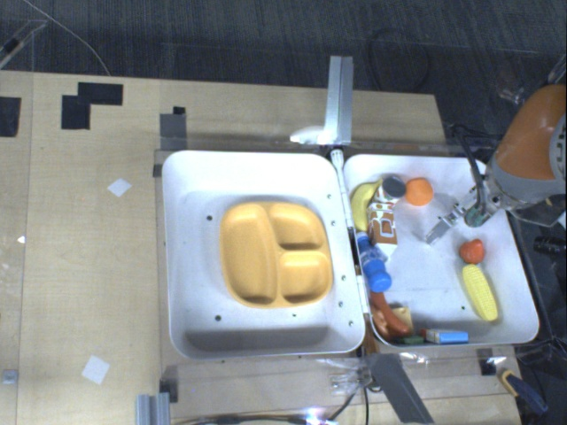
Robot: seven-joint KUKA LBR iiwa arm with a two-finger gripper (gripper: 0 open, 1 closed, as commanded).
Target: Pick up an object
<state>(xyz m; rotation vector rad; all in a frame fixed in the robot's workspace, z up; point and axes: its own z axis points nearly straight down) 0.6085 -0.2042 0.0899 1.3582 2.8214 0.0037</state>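
Two shallow white bins stand side by side on a wooden bench (80, 264). The left bin (190, 237) has rounded corners and a smooth, matte floor. In it lies one yellow tray (273, 253), a glossy plastic plate with rounded edges and three compartments: one long one on its left and two smaller ones on its right.

The right bin (434, 277) holds many small things. Along its left wall there is a banana (361, 204), curved and yellow, and touching it a brown packet (384, 222) with white print and a dark cap (393, 187) at its top. Just beside the cap is an orange ball (419, 192). Below the packet lies a blue bottle (374, 268), close to the wall. In the lower left corner there is a heap of reddish and brown pieces (392, 319); I cannot tell what they are. Near them, at the front wall, lies a small blue marker (450, 336). On the right side are a small red tomato (472, 251) and, just below it, a yellow corn cob (480, 291) with a bumpy surface, lying at a slant.

The arm (536, 144) reaches in from the right, its orange band above the bin's right edge. The gripper (439, 228) points down and to the left, over a bare part of the floor between the packet and the tomato. Its two grey fingers are slightly apart and nothing is between them.
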